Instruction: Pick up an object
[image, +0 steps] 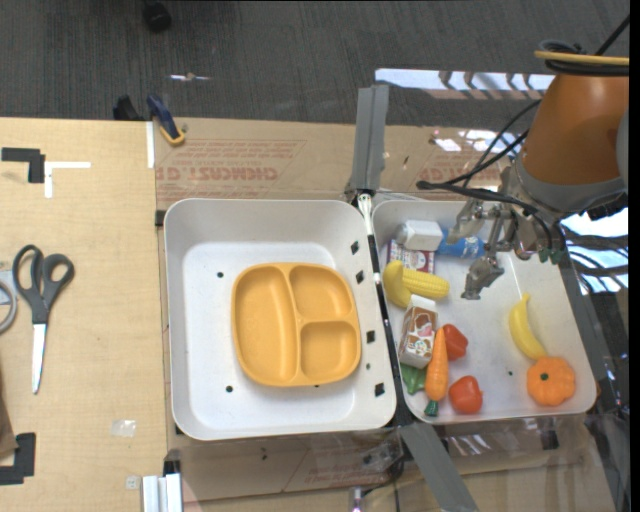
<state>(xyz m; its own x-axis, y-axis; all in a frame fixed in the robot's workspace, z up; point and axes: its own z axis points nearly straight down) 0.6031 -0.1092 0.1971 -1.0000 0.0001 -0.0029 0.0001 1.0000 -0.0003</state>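
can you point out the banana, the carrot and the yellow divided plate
banana (524, 328), camera view, middle of its curved body, in the right bin
carrot (437, 368), camera view, middle of its orange length, in the right bin
yellow divided plate (262, 322), camera view, floor of its large compartment, in the left bin

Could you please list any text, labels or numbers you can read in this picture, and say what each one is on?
Cardboard behind the left bin: large red print, seen mirrored or upside down, not reliably readable.
Carton in the right bin: picture label, text too small to read.
Box beside the corn: red print, blurred.
Nothing else carries readable text.
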